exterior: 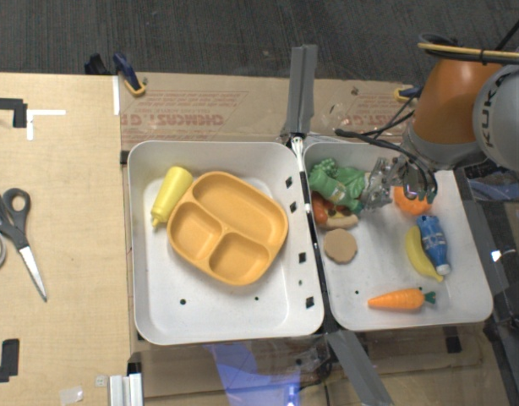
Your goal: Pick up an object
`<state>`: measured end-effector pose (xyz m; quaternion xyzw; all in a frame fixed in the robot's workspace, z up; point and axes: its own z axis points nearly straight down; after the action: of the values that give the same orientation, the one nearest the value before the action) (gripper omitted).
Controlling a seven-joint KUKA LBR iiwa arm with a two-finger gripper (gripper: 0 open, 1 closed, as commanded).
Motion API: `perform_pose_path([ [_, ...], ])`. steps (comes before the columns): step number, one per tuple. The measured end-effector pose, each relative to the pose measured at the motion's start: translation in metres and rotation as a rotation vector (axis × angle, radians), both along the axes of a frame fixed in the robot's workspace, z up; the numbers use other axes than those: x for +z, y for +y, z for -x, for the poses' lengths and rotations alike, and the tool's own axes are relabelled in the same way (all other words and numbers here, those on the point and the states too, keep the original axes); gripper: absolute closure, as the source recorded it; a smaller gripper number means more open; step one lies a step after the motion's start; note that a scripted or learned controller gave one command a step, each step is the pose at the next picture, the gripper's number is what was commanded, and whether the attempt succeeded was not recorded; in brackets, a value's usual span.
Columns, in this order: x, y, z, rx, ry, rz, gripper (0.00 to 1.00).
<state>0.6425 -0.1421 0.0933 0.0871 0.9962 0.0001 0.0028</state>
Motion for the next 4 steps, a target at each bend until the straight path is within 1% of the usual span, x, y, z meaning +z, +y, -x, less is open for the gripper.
perform_pose_path([
  [1, 0.001, -0.035, 0.016, 0.404, 0.000, 0.002, 1.00],
  [2, 0.000, -0.058, 0.081, 0.692, 0.002, 0.003, 1.00],
  [3, 0.000, -0.057, 0.080, 0.693, 0.001, 0.002, 0.00],
  [4, -0.001, -0.044, 0.123, 0.648, 0.003, 0.001, 0.00],
])
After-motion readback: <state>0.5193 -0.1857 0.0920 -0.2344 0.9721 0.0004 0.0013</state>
